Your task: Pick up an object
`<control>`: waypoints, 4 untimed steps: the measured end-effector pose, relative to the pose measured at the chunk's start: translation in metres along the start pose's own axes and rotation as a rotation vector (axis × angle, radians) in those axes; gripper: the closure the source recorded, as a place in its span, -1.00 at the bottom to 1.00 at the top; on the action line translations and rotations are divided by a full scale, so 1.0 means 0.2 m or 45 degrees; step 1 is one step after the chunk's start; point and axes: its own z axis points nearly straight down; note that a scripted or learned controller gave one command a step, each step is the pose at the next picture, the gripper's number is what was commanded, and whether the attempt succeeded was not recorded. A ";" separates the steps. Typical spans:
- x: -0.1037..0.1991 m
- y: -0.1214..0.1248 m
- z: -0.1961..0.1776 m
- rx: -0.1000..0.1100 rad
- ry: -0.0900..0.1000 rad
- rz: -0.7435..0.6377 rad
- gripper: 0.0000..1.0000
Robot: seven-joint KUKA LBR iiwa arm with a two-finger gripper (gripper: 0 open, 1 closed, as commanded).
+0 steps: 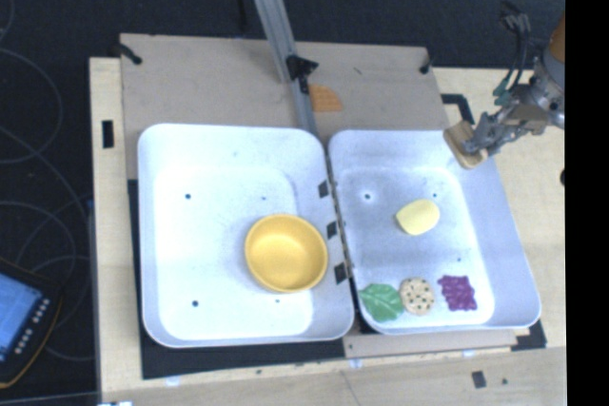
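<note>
A yellow bowl [285,252] sits upright in the left bin [190,166], toward its front right. The right bin [381,157] holds a pale yellow rounded piece [418,217] near its middle. Along its front edge lie a green leaf-shaped piece [382,300], a round cookie [416,296] and a purple grape cluster [458,292]. My gripper [468,147] hangs over the right bin's back right corner, well away from all of these, and I see nothing in it.
A slanted metal bar [276,24] comes down from the top to the gap between the bins. A small orange tag [324,98] lies on the board behind them. A handheld screen [19,319] sits at the lower left, off the bench.
</note>
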 end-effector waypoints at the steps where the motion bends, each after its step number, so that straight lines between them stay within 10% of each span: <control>1: 0.26 -0.02 0.08 0.008 0.002 0.000 1.00; 4: 1.03 -0.05 0.19 0.009 0.004 -0.001 1.00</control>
